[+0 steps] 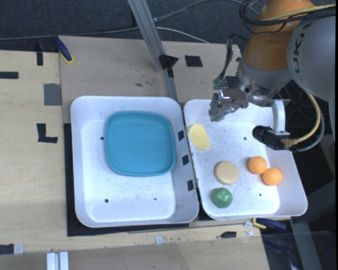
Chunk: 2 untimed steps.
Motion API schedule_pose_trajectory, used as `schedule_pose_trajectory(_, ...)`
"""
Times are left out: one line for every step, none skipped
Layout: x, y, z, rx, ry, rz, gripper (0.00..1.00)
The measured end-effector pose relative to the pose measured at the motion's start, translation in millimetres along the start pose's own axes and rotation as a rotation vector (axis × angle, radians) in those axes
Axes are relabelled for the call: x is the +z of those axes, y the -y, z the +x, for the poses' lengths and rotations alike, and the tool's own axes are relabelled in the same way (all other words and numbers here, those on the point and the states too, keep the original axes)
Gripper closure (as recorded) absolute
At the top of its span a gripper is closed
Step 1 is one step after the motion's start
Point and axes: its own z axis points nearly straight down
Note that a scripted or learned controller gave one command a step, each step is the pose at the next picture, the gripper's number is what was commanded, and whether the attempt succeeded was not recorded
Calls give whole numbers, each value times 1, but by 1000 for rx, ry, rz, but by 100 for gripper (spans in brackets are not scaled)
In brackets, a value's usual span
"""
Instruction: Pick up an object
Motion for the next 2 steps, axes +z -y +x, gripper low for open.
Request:
schedule_pose_trajectory(2, 15, 54, -1, 0, 1, 100)
schedule_pose_trajectory(23, 28, 97, 0, 0, 2, 100)
